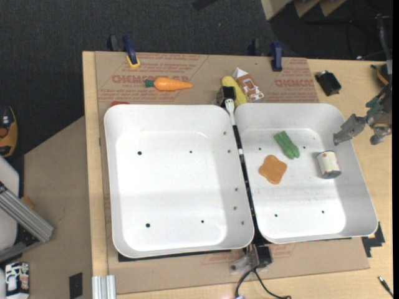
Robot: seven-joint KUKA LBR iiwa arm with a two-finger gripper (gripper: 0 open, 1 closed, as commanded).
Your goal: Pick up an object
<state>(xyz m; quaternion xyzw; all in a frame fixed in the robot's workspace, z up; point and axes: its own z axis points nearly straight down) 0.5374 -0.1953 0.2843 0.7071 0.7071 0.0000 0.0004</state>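
The grey metal end effector [361,129] hangs at the right rim of the right shallow white plastic bin [349,223]; whether it is spread or pressed together, I cannot tell. Just inward and below it lies a small white cylinder [328,164]. Farther inward sit a green ridged block [287,145] and an orange flat wedge [273,169], apart. Beyond them the left white bin [124,229] offers broad bare floor.

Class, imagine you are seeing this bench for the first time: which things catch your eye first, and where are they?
The right bin draws the eye: a green toy, an orange slab and a small white can lie there. A toy carrot sits on the board behind the left bin, and the gripper hangs at the right bin's far right rim.
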